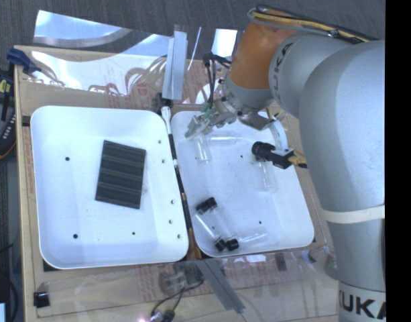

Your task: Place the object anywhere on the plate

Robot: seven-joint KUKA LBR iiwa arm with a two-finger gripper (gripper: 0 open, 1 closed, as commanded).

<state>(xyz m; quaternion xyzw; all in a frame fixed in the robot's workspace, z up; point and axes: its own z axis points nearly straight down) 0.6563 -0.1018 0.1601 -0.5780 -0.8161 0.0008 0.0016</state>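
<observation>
The dark ribbed plate lies in the left bin, with bare white floor all round it. Clear vials with black caps (the likely objects) lie in the right bin near its front rim, well apart from the gripper at that bin's back left corner. I cannot tell how its jaws stand.

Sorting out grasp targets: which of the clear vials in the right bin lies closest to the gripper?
The vial near the right bin's far-left corner, just below the gripper. The other vials, with black caps, lie toward the bin's near edge.
</observation>
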